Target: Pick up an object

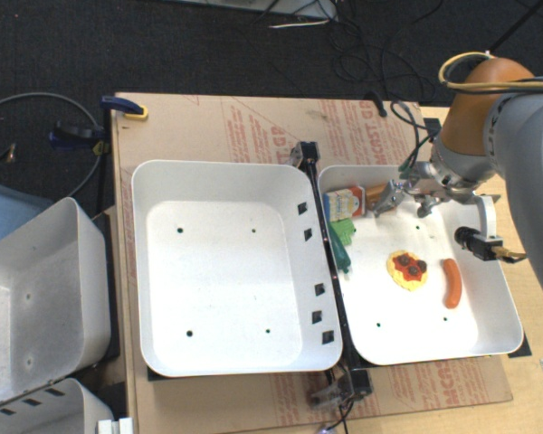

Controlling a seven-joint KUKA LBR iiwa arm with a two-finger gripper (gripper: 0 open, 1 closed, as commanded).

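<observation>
Camera view places the tool [407, 194] low over the upper part of the right bin [498, 319], its fingers spread apart with nothing between them, so the pick is judged not yet made and the closing and lifting steps remain. Candidate objects lie in that bin: a small carton [344, 202] just left of the tool, a green item [342, 242] below the carton, and a toy pizza [407, 269] and sausage [452, 283] nearer the camera.

- Grey arm w/ orange band [475, 116] enters from view's right, wrist bent down.
- Two-finger metal tool [405, 197] low, fingers spread apart, nothing between them.
</observation>
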